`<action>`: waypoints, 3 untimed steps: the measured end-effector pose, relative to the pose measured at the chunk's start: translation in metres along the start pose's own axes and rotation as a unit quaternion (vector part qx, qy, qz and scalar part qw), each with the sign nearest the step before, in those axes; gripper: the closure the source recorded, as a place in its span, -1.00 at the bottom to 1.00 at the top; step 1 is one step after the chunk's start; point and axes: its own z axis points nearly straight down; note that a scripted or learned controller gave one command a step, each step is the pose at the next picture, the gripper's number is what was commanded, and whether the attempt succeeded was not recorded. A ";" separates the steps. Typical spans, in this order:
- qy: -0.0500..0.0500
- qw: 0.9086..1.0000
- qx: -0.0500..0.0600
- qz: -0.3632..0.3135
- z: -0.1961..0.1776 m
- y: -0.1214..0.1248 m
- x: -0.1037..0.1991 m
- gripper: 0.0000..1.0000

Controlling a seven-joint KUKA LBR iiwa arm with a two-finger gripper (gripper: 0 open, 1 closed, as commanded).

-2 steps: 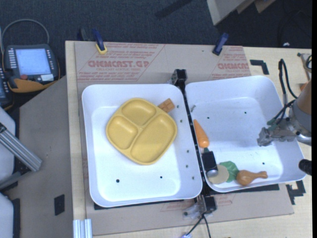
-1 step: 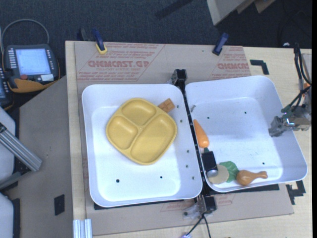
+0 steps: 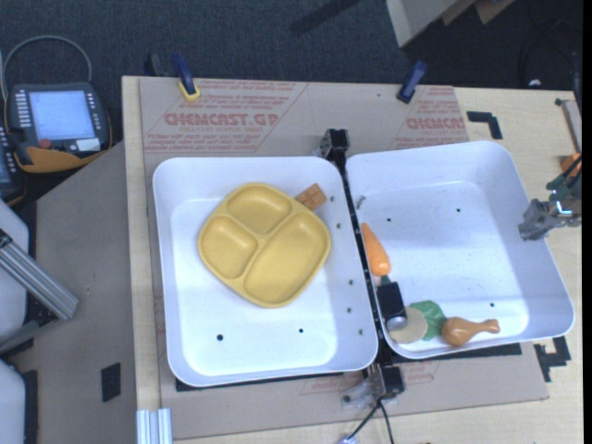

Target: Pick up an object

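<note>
Your candidates for picking sit in the right bin [image 3: 462, 169]: one orange carrot [image 3: 375, 250] lying along its left wall, and near the front edge a small cluster of one black block [image 3: 389, 298], one green piece [image 3: 429, 314] with a pale disc [image 3: 412, 327] against it, and one tan drumstick-shaped toy [image 3: 467, 327] just to their right. The left bin [image 3: 176, 276] carries one yellow divided plate [image 3: 265, 244] with three compartments, and a small brown block [image 3: 311, 196] peeks out at its upper right edge, touching it.

The gripper [image 3: 546, 215] hangs at the right bin's right rim, well apart from all of those things, with nothing between its fingers that you can see; how far it is opened cannot be told from here.

Under the bins, the brown board [image 3: 277, 109] reads "CHEMCAST" in red print, repeated upside down near the right. Two blue clamps [image 3: 188, 83] hold its far edge. A pendant screen [image 3: 57, 118] sits at the far left.
</note>
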 end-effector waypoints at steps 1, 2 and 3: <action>0.003 1.000 0.004 -0.002 0.015 0.012 0.049 1.00; 0.003 1.000 0.004 -0.002 0.026 0.033 0.101 1.00; 0.003 1.000 0.004 0.000 0.024 0.036 0.154 1.00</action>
